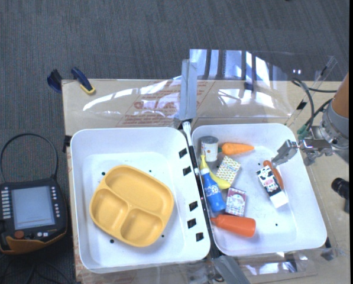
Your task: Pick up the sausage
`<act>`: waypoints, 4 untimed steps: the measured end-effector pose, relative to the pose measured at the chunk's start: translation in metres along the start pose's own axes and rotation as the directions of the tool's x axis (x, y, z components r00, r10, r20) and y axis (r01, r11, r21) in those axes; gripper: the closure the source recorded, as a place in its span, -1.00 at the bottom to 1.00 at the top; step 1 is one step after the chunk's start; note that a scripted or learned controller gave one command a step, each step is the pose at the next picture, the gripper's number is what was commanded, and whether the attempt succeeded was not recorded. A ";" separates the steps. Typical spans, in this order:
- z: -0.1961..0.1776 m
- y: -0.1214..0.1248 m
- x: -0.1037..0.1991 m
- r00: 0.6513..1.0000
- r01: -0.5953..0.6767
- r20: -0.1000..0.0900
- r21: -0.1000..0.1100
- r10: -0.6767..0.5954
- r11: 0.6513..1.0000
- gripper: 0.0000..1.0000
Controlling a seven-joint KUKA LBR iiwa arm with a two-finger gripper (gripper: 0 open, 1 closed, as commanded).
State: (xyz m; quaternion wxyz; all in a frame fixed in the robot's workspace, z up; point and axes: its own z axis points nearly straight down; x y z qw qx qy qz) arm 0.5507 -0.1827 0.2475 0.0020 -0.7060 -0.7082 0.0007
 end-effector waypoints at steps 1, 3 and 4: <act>0.145 0.070 0.000 0.969 0.248 0.002 -0.003 -0.248 0.969 -1.00; 0.146 0.073 -0.027 0.949 0.316 0.006 -0.012 -0.316 0.949 1.00; 0.049 0.087 0.036 0.912 0.410 0.004 -0.005 -0.410 0.912 1.00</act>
